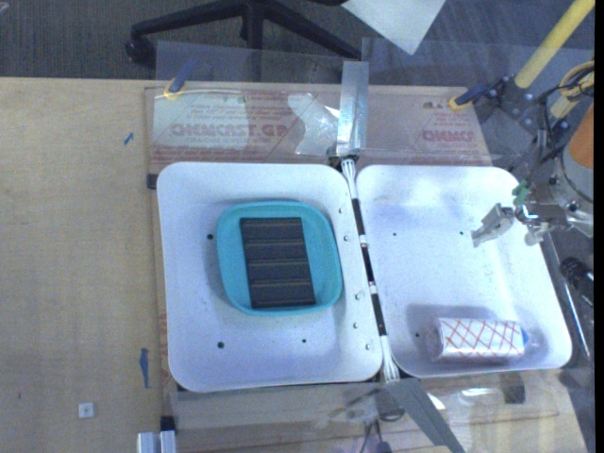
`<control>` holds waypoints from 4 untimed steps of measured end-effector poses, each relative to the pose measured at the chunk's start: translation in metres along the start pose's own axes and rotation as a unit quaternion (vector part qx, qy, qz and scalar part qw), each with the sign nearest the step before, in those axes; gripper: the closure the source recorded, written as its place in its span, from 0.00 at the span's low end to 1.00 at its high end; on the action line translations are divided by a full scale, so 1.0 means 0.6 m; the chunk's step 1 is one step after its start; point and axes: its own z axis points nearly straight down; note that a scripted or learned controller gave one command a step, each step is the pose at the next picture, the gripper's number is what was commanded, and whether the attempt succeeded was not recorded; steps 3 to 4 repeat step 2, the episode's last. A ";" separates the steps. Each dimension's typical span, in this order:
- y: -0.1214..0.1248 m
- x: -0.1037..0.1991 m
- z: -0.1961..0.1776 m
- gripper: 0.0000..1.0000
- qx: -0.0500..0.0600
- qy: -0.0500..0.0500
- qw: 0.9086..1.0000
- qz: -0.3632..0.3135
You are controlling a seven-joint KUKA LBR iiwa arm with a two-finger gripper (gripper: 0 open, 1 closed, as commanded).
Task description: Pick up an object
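Observation:
A teal square dish (229, 253) lies in the left bin (189, 347) with a dark grey ridged block (276, 262) resting in it. At the front of the right bin (425, 206) a white roll with a red crosshatch pattern (478, 337) lies on its side. My gripper (511, 233) hangs over the right bin's far right side, above and behind the roll and well apart from it. Its two fingers are spread and open, with nothing between them.
A clear plastic sheet with red lettering (226, 130) lies behind the bins, and a metal bracket (352, 111) stands at the seam between them. Cables and a yellow rod (557, 36) crowd the far right. Wooden bench top (66, 253) stretches to the left.

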 end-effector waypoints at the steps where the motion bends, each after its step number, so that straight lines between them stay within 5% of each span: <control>1: -0.103 0.030 0.082 0.00 0.000 0.000 0.999 -0.052; 2: -0.110 0.119 0.205 0.00 -0.004 -0.001 0.993 -0.115; 4: -0.110 0.119 0.205 0.00 -0.004 -0.001 0.993 -0.115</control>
